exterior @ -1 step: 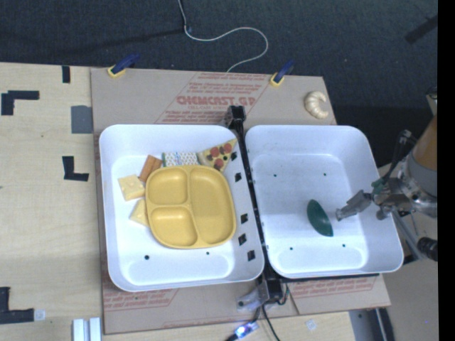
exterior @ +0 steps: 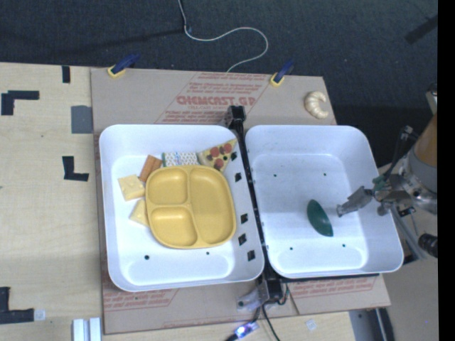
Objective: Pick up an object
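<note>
A dark green oval object lies on the floor of the right bin, right of its middle. My gripper reaches in over that bin's right wall and hangs just to the right of the green object, very close to it. Nothing shows held in it. The left bin holds a yellow divided plate with small food-shaped pieces around its upper left side: tan squares, an orange-brown piece and a pizza-like slice.
A pale croissant-shaped item lies on the cardboard sheet behind the right bin. Two clamps hold the cardboard's far edge. A white cable loops on the dark floor beyond.
</note>
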You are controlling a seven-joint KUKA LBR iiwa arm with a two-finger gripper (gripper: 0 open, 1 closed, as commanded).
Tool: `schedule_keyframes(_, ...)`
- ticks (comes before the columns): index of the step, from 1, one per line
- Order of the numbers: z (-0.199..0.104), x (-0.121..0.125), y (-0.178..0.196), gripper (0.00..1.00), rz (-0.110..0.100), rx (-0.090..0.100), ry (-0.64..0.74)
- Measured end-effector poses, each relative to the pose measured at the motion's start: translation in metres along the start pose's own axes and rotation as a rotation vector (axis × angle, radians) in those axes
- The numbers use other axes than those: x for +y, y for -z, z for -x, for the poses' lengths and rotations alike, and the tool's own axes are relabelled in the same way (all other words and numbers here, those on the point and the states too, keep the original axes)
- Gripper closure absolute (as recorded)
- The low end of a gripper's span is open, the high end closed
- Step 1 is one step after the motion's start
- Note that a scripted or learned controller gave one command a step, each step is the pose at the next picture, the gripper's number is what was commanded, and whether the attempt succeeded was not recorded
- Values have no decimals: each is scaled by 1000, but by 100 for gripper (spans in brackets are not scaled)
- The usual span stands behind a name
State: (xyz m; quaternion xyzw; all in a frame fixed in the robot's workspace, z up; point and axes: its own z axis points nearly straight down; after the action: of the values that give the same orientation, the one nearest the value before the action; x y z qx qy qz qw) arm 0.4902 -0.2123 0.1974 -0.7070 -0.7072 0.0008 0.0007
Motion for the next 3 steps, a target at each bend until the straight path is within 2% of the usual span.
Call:
schedule_keyframes(2,-10,1,-93,0,-4,2,0)
schedule_keyframes(3,-10,1,-113,0,0,0,1)
